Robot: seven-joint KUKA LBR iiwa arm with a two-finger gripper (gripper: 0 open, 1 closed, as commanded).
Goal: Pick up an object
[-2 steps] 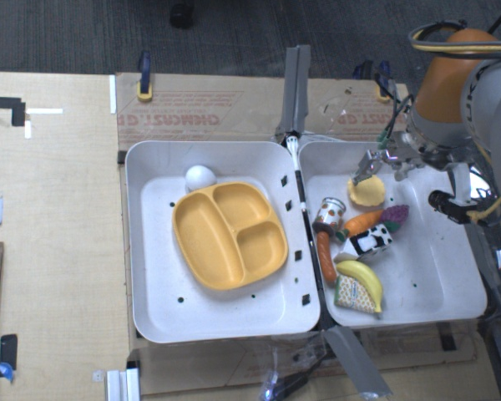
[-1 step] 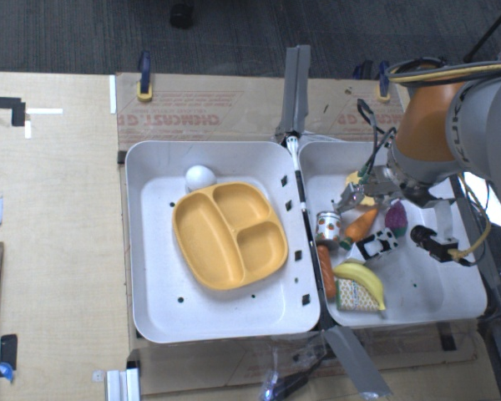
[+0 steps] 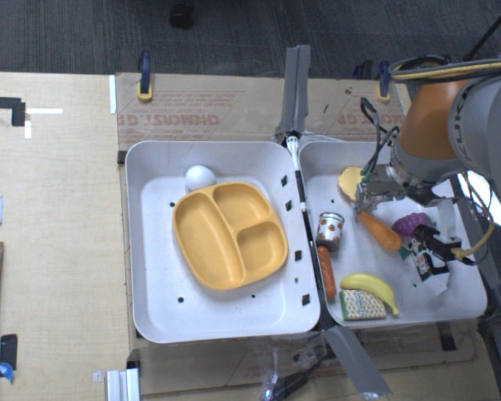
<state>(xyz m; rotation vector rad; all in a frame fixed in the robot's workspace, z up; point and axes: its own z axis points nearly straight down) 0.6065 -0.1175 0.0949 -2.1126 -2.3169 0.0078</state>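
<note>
The left bin [image 3: 150, 307] holds a yellow divided plate [image 3: 230, 234] with a white ball [image 3: 200, 176] touching its far rim. In the right bin [image 3: 463, 299] the gripper [image 3: 366, 200] is low above the carrot [image 3: 378, 230], beside a yellow piece [image 3: 349, 182] (whether it grips anything cannot be told). Nearby lie purple grapes [image 3: 412, 223], a banana [image 3: 370, 289], a small can [image 3: 330, 227] and a sausage [image 3: 326, 272].
</note>
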